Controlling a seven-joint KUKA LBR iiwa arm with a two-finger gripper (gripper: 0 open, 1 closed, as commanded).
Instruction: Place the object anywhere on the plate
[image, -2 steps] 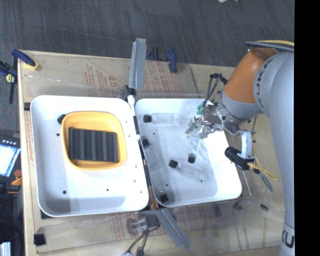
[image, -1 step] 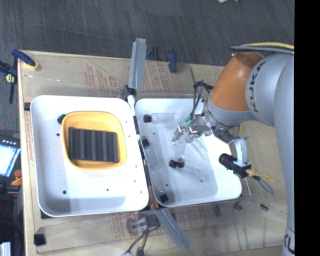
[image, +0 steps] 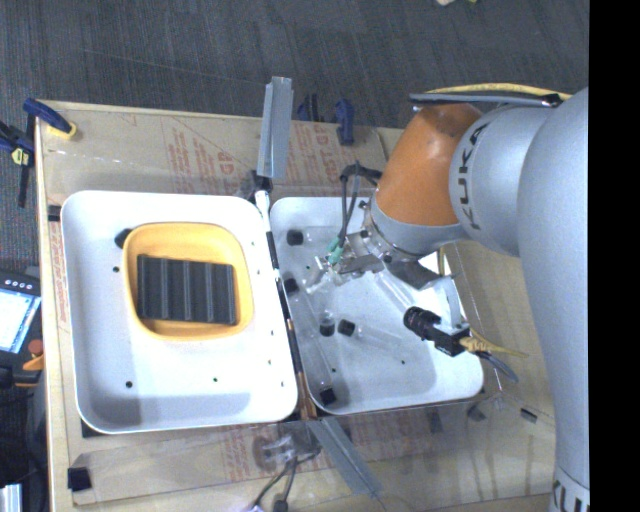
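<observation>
Object: judged to be one of the small black pieces (image: 347, 327) loose on the floor of the right bin (image: 400, 385); cannot tell which is meant. None lies on the plate (image: 185, 232).
Jaws: low over the back-left part of the right bin, among the pieces; cannot tell whether spread or closed. Nothing seen gripped.
Arm (image: 520, 180): comes in from the right and bends down over the right bin, probably posed for a pick.
Left bin (image: 90, 380): just beside the right bin, so the carry is short.
Plate: yellow, flat in the left bin, with a dark ridged insert (image: 190, 288) on its middle; any spot serves.
Worktop (image: 150, 130): pale board bearing both bins.
</observation>
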